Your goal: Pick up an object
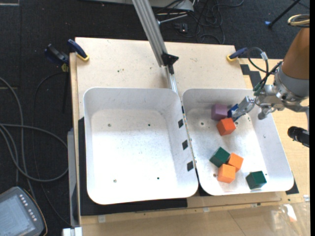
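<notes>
The small orange-red cube, probably light, stiff foam or wood with smooth flat faces, sits toward the far side of the right white bin, touching a purple cube just beyond it. Its free left and right faces look like the best place to take hold. The gripper hangs just beside it; I cannot tell how its tips stand.

The arm wore a broad orange band above a grey wrist section. Dark cables looped beside the wrist, and its end effector was silver-grey metal with blue near the tip.
</notes>
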You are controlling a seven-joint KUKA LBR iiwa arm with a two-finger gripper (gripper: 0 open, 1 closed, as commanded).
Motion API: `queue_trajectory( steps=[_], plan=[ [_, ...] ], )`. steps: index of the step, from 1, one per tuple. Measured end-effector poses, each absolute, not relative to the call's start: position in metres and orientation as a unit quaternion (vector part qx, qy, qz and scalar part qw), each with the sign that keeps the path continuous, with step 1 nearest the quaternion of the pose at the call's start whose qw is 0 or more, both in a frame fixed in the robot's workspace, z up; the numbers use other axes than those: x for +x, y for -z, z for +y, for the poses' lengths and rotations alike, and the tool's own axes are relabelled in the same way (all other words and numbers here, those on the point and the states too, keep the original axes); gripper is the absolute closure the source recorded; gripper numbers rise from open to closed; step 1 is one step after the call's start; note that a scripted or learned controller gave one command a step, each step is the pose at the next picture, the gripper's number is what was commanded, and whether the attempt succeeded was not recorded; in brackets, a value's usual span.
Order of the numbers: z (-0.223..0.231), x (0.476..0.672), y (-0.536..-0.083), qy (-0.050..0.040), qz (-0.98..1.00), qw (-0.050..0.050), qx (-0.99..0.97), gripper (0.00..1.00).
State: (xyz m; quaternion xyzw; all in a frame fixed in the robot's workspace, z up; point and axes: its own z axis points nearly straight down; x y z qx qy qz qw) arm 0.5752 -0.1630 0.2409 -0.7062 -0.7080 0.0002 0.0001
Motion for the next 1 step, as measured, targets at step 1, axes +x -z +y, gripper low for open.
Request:
queue_trajectory(
  steps=[1],
  plan=[
    [-0.1631,0.5752,-0.2410,-0.0001,-0.708,0.000,-0.707,0.00]
  ],
)
